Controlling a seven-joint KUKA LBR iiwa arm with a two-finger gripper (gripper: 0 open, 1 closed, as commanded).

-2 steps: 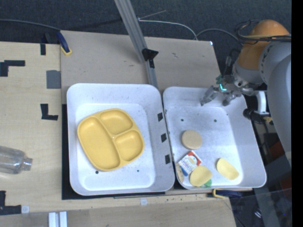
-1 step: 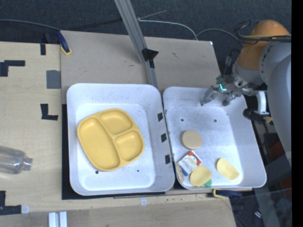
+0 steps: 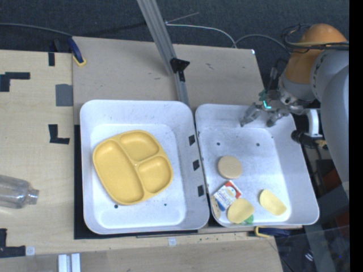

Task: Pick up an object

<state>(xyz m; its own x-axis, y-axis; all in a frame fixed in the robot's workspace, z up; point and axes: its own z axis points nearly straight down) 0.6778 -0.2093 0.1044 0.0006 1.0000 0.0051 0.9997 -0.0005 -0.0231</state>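
On the surface (image 3: 125,78), the left bin (image 3: 91,123) holds a yellow divided plate (image 3: 132,166); the right bin (image 3: 295,174) holds a tan round disc (image 3: 229,166), two yellow pieces (image 3: 273,202) and a small packet (image 3: 225,195), while the tool (image 3: 262,117) hangs spread wide, holding nothing, over its far rim
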